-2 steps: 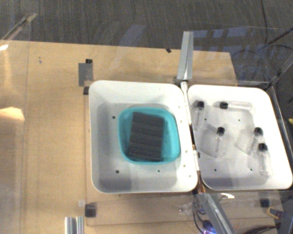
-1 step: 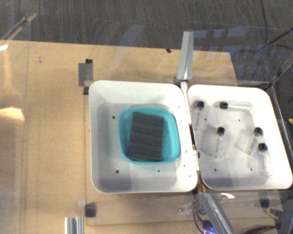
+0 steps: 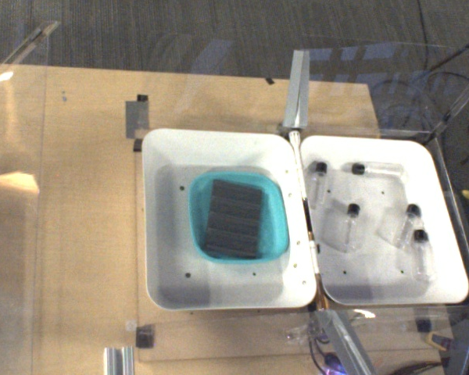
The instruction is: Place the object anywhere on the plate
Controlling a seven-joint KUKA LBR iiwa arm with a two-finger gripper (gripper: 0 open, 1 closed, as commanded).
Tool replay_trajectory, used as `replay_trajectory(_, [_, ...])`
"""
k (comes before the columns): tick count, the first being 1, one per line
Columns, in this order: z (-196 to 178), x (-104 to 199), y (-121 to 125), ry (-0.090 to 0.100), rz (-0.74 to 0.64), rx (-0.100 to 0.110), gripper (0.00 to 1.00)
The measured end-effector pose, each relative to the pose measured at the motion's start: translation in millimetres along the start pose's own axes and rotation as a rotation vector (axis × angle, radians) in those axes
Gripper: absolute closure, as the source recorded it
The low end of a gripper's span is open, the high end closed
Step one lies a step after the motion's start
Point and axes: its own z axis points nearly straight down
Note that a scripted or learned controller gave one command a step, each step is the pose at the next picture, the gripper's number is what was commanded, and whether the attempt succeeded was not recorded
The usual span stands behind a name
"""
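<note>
You had the two white bins side by side on the wooden bench (image 3: pixel 62 248), their inner rims touching along the middle. In the left bin (image 3: pixel 152 209) sat the teal plate (image 3: pixel 275 213), a rounded square dish placed a little right of the bin's centre and well clear of the near wall. The object (image 3: pixel 234 219), a dark grey rectangular block with ribs running across it, lay flat on the plate, its long side running from near to far and turned slightly off square. It rested wholly inside the dish, with teal showing all the way round it, widest on the right. You could not tell how the gripper stood at that moment. The right bin (image 3: pixel 447 209) held five clear vials with black caps, scattered apart from one another: one at the far left (image 3: pixel 318 184), one lying sideways along the far wall (image 3: pixel 377 168), one near the middle (image 3: pixel 350 229), and two close together on the right (image 3: pixel 402 223) (image 3: pixel 422 258). Their glass bodies were faint against the white floor, so you could read little beyond the caps. A grey metal bar (image 3: pixel 298 88) ran away from the far end of the seam between the bins. Small dark blocks (image 3: pixel 142 98) stood on the bench by the left bin's far and near left corners, and grey carpet (image 3: pixel 180 14) lay beyond the bench.
</note>
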Motion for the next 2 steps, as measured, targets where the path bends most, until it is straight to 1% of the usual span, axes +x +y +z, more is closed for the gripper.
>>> replay_trajectory(2, [0.0, 0.1, -0.1, 0.000, 0.000, 0.000, 0.00])
